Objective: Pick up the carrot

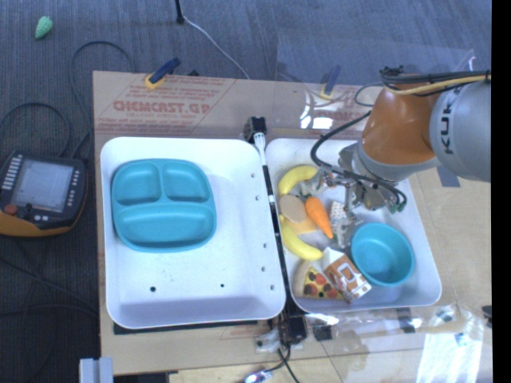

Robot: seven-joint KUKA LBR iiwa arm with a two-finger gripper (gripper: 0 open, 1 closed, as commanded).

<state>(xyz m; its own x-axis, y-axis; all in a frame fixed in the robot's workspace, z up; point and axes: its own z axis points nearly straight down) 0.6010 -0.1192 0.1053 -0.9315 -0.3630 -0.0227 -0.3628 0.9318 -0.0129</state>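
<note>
In the camera view two white bins sit side by side on the tabletop; the left bin (239, 294) carries a blue divided plate (164, 204) toward its left edge, and the right bin (427, 282) carries the clutter. The carrot (318, 216) lies in the left half of the right bin, slanting from upper left to lower right; it rests against a tan round piece (294, 211), with a banana (297, 178) curving above it and a second banana (300, 244) just below. A blue bowl (382, 252) sits toward the bin's right edge, well clear of the carrot; a pizza slice (318, 282) and a small printed box (346, 276) lie along the near edge.

The arm (415, 126) reaches in over the far right corner of that bin; the hand (363, 194) hangs just to the right of the carrot, over the gap between carrot and bowl; its metal parts blur together against the bin floor, so whether it is spread or pressed together cannot be told, and nothing shows pinched in it.

By these signs the step in hand is the approach; the carrot is not yet lifted. The next move likely calls for a shift toward the bin's left edge to centre on the carrot, a turn of the wrist to straddle its slant, and a descent narrow enough to miss both bananas.
</note>
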